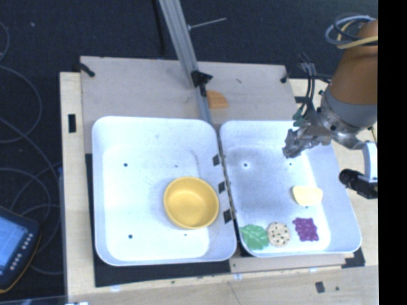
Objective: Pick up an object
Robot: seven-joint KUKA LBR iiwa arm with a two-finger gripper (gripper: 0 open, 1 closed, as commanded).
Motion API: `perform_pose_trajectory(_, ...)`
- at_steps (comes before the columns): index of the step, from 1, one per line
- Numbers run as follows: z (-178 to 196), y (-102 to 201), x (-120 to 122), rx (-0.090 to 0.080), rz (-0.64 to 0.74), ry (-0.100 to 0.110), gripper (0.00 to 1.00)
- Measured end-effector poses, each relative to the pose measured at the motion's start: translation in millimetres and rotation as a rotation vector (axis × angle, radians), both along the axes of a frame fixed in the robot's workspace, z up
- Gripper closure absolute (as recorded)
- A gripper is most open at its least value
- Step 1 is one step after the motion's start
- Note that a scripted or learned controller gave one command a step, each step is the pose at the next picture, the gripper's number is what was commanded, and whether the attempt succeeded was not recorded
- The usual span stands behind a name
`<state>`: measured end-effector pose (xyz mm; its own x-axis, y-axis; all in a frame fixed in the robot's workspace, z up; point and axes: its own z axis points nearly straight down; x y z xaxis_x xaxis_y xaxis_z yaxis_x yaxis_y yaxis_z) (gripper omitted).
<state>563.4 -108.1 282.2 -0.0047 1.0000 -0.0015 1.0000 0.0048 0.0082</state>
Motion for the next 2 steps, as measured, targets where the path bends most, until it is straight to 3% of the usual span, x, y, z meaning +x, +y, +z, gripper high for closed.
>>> perform_pose_trajectory(2, -1, 80, 48, 0.0, 0.0, 0.006, 1.0)
